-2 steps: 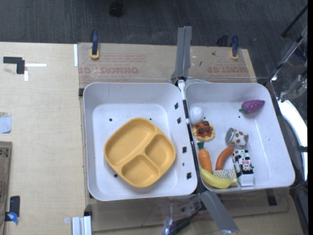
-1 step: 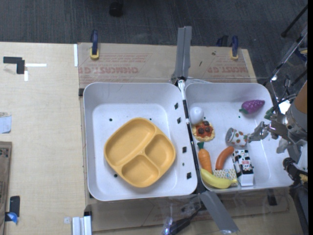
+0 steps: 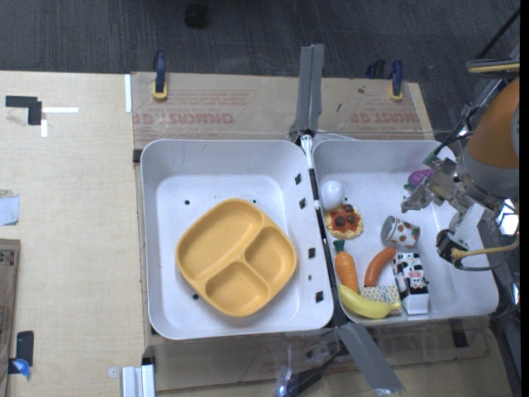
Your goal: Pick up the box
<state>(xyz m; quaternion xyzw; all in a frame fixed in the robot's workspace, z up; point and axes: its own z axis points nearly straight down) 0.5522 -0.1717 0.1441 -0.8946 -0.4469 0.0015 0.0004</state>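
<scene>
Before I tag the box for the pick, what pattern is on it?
White with black patches and a bit of red, the box shows in the camera view.

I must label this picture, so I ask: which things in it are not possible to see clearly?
- Gripper, camera view: too small and cluttered to tell open or shut.
- Arm: cut off by the right edge.
- Purple object: partly behind the gripper, identity unclear.
- Box: its print is too small to read.
- Banana covers part of a small packet.
</scene>
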